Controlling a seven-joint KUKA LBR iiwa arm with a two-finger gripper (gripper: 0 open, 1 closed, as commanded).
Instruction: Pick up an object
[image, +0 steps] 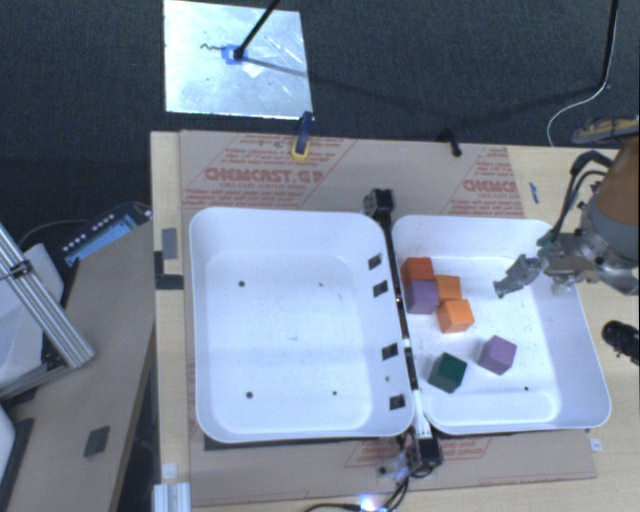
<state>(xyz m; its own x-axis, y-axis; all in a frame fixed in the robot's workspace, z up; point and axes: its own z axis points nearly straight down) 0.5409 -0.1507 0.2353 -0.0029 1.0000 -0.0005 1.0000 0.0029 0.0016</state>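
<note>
Several small blocks lie in the right bin (560, 400). An orange block (417, 269) touches a purple block (424, 296) near the bin's left wall. Two more orange blocks (455, 314) sit just right of them. Lower down rest a dark green block (448, 372) and a second purple block (497, 354). My gripper (520, 274) hangs over the right bin's upper right part, right of the orange cluster, with nothing seen between its fingers.
The left bin (290, 320) stands beside the right one, with a black divider strip (397, 320) between them. A cardboard sheet (340, 165) lies under both bins. A cable runs at the top right.
</note>
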